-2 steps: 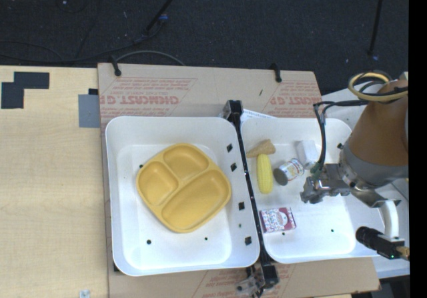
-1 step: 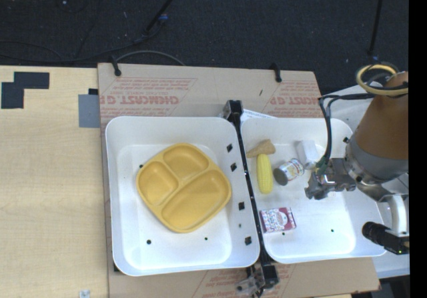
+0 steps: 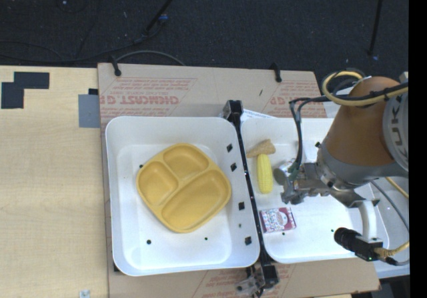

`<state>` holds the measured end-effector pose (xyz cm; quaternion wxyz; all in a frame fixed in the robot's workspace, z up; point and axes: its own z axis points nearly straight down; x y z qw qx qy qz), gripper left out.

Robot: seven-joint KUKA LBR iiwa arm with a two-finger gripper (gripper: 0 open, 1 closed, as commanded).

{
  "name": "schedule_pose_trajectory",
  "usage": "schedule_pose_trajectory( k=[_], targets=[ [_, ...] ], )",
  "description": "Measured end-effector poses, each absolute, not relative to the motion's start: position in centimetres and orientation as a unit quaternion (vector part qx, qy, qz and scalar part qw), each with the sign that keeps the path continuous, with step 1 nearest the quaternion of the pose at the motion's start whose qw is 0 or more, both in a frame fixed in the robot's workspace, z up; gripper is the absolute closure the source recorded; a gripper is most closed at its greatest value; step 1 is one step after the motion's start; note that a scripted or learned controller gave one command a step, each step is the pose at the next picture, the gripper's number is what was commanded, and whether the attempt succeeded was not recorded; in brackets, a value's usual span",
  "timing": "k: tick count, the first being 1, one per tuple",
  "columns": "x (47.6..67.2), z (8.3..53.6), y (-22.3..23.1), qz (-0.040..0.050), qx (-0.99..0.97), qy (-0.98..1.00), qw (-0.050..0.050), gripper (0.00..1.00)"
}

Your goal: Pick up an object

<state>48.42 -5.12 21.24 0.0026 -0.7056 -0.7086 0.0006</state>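
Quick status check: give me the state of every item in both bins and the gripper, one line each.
yellow divided plate: lying flat in the left bin, right side up.
corn cob: lying in the right bin, untouched.
tan piece: lying above the corn.
small red-and-white packet: lying flat.
gripper: low beside the corn, grip unclear.

1. You cannot tell how the claw (image 3: 293,189) stands; it is dark and small under the wrist.
2. The arm (image 3: 363,133) covers part of the right bin (image 3: 313,250), and the picture's right edge cuts the arm off.
3. The print on the small red-and-white packet (image 3: 276,219) is too small to read.
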Motion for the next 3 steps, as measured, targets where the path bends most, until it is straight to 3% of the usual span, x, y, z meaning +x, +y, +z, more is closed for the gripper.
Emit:
schedule_pose_trajectory(
  k=[1,3],
  targets=[
    [47.7,21.1,-0.3,0.0010,-0.706,-0.709,0.003,1.00],
    [48.4,22.5,8.8,0.0007,-0.706,-0.709,0.001,1.00]
  ],
)
